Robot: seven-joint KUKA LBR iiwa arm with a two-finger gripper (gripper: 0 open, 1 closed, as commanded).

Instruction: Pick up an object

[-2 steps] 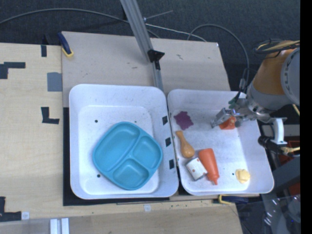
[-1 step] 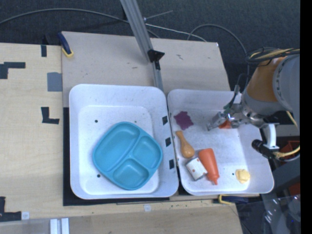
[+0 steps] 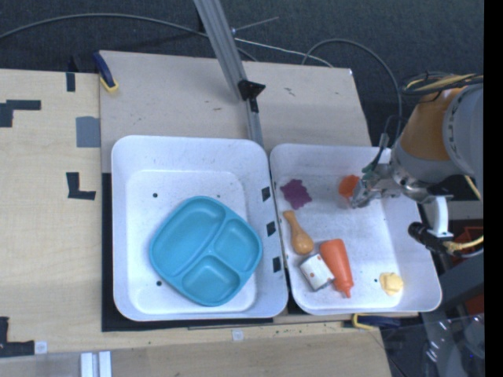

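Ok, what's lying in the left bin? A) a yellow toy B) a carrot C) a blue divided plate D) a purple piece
C: the blue plate lies in the left bin; the carrot, purple piece and yellow toy lie in the right bin.

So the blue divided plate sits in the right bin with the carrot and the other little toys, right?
Not quite. In the camera view the blue divided plate sits alone in the left bin. The carrot and the other little toys are in the right bin.

grey arm (image 3: 464,124) with orange band, metal claw (image 3: 363,191).
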